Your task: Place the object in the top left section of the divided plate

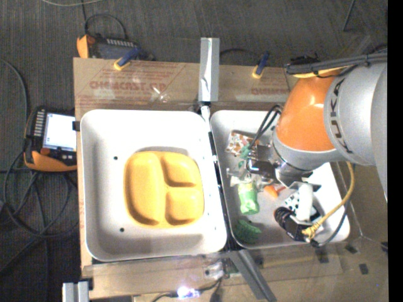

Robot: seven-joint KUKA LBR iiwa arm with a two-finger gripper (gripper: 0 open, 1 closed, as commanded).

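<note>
Hovering the arm [327,115] over the right bin [340,231], with the plate [165,189] lying in the left bin [101,131].

I am seeing the gripper [252,168] hanging just above a green object [247,198] among clutter at the right bin's left side; I cannot tell the hand's state, and the plate is sitting well apart.

Robot lab, KUKA arm [352,115], bins (cabled floor)
</note>
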